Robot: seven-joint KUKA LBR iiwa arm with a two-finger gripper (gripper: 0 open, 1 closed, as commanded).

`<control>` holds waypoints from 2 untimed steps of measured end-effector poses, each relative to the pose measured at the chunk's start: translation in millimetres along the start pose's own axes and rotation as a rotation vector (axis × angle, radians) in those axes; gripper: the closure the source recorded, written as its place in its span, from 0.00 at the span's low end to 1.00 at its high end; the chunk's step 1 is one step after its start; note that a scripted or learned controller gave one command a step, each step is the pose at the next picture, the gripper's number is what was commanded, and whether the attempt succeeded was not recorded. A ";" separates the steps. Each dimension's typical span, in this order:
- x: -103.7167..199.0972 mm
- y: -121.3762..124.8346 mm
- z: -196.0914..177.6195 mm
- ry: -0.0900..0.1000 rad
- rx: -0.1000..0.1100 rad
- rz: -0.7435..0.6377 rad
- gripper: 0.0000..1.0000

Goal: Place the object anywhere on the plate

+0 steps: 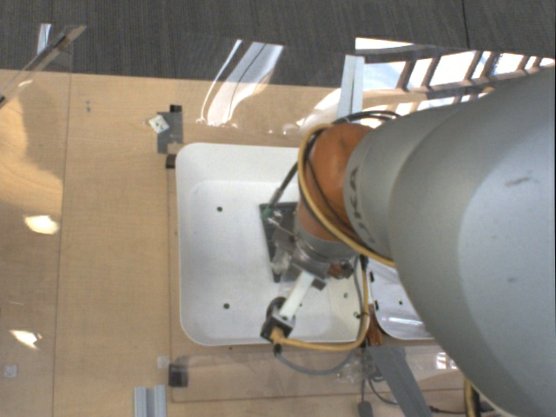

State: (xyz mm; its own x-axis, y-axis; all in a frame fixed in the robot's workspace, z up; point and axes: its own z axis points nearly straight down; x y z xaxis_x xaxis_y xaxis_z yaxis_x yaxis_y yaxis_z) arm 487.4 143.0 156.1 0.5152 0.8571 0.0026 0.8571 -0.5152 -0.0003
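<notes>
Your arm (434,233) hangs low over the left bin (217,259), presumably reaching down; it hides the gripper's state.

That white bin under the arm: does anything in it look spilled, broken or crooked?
Nothing stands out. The white bin sits square on the bench, with no spill or damage on its bare floor. The arm covers the rest, so that part cannot be judged.

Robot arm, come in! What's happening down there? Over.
Arm low over the left white bin. Claw tucked under the wrist, can't tell if open or shut. Can't make out object or plate. Arm blocks much of the view.
</notes>
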 end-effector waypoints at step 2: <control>72.0 41.3 -25.7 -0.002 -0.001 0.090 1.00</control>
State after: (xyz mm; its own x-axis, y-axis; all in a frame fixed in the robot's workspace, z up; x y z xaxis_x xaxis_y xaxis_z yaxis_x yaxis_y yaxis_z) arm 559.9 183.3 182.0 0.5899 0.8075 0.0001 0.8075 -0.5899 0.0003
